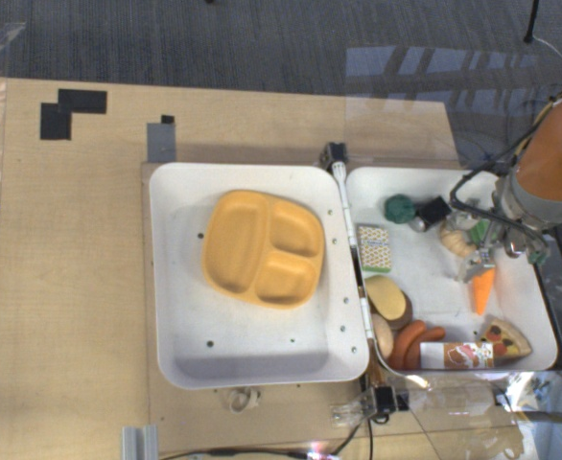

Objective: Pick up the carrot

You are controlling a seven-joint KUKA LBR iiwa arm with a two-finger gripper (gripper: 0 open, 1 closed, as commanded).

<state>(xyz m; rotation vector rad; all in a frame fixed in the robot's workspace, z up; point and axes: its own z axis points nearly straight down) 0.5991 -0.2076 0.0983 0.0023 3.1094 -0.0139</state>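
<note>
Jaws (485,262) closed on top of carrot (483,292), carrot hanging over right bin (540,343), near pizza slice (504,338)

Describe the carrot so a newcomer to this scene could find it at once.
Look in the right-hand white bin, near its right wall, just below the gripper. The carrot is a small orange cone pointing downward. The pizza slice below it is a flat wedge, and the sausages are redder.

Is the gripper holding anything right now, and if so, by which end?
It seems so: the gripper sits right at the top end of the carrot, which hangs below it over the right bin, though the contact itself is too small to confirm.
</note>
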